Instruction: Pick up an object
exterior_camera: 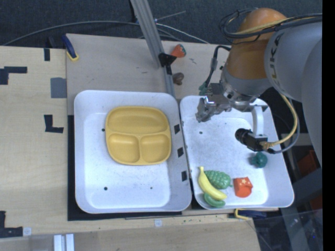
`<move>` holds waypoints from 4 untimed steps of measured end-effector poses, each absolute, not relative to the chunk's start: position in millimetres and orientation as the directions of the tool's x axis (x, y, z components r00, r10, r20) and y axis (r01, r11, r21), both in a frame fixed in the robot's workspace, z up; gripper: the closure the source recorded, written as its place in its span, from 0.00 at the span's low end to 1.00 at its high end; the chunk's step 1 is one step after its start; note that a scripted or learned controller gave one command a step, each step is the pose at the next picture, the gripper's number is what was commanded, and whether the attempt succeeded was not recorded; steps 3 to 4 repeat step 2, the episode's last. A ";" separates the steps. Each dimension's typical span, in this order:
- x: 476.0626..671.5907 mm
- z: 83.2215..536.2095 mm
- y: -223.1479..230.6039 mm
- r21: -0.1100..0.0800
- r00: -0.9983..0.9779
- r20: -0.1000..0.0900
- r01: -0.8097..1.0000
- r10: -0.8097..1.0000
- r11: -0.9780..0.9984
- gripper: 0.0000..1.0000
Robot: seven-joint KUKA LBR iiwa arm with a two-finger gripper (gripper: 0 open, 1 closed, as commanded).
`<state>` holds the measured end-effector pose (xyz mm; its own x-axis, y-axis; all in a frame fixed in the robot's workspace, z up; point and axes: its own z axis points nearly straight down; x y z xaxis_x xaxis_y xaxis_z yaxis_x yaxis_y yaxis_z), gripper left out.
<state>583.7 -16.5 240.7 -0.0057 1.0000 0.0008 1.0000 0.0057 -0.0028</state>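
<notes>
The wooden bench (120,67) carries two shallow white bins side by side. The grey arm (298,51), with its orange band (256,35), comes in from the right and hangs over the upper part of the right bin (220,140). Its gripper (205,113) points down and to the left over that bin's upper left corner, near the wall shared with the left bin (89,140). The fingertips blur into a dark cluster, so whether the jaws are spread or closed cannot be told; nothing shows between them, and the bin floor directly under them is bare white.

To the left of the jaws, across the shared wall, a yellow three-compartment plate (138,135) lies flat in the left bin, in its upper middle.

The small toys lie well below the jaws, along the right bin's lower edge. A yellow toy banana (209,184) curves beside a bumpy green toy (219,178), the two touching. Another small green piece (214,202) sits just under the banana's lower end. A red toy (242,187) lies just to their right. A dark teal round toy (258,160) rests apart from these, below and to the right of the jaws, near the bin's right wall and just under a black fitting on the arm's cable.
</notes>
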 end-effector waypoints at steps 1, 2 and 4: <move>569.2 241.8 35.2 -0.003 -0.007 0.001 1.000 1.000 0.007 1.00; 565.3 245.3 89.4 -0.002 -0.008 0.001 1.000 1.000 0.008 1.00; 565.3 245.3 89.4 -0.002 -0.008 0.001 1.000 1.000 0.008 1.00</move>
